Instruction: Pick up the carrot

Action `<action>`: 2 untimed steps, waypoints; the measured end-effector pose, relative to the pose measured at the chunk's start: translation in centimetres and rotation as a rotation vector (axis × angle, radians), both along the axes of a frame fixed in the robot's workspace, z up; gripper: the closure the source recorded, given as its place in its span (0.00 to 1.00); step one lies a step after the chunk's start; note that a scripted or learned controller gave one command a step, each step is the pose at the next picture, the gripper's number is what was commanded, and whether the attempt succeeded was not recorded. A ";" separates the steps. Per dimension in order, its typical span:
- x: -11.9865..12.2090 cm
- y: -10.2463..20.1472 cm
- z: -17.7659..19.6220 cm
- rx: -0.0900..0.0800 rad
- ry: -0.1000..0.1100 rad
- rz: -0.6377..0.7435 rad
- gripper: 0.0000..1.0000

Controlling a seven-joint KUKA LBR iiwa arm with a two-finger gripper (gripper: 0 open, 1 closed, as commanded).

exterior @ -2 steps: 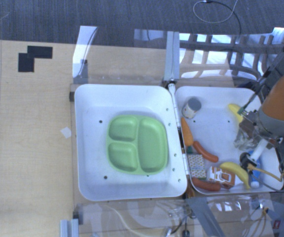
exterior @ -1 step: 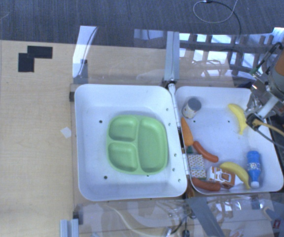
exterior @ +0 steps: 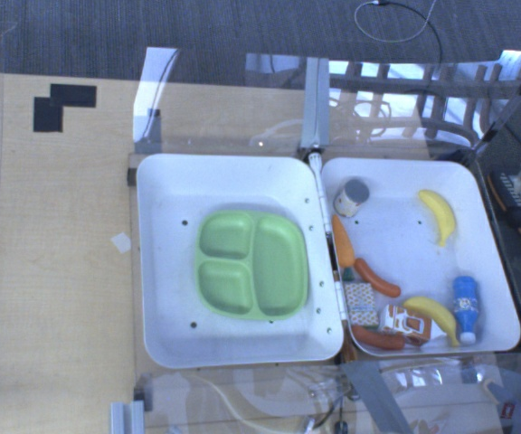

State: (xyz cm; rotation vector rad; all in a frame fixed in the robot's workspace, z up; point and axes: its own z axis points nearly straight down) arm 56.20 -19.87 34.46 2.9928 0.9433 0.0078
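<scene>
**Orange carrot lies along the inner wall of the right bin**

Orange and tapered, the carrot [exterior: 343,247] lies lengthwise against the left wall of the right bin [exterior: 488,242], close to where the two bins meet. Its narrow tip points toward the far rim, and its thicker end points toward the near rim. How wide the end effector stands cannot be told, and neither can where the carrot lies in relation to it, so places are given among the things themselves.

Just beside the carrot's thick end, a red sausage [exterior: 377,278] runs at a slant toward the middle of the bin; the two look to be touching or nearly so. Beyond the carrot's tip stands a small can [exterior: 351,195] with a grey top, near the far left corner. Nearer the front rim, a checkered packet [exterior: 361,301] lies against the same wall, with a second sausage [exterior: 378,339] by the front edge and a small carton [exterior: 403,322] beside it.

Further out, one banana [exterior: 438,213] lies well apart toward the far right, another banana [exterior: 434,315] curves beside the carton, and a blue bottle [exterior: 465,307] lies next to it.

A green divided plate [exterior: 251,263] sits in the middle of the left bin [exterior: 156,242]. Both bins rest on a pale wooden surface [exterior: 52,242].
</scene>
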 end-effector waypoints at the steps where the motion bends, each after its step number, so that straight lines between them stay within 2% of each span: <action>1: 4.4 -0.6 -9.3 0.002 0.005 -0.280 1.00; 2: 4.9 -0.5 -24.8 0.004 0.001 -0.400 1.00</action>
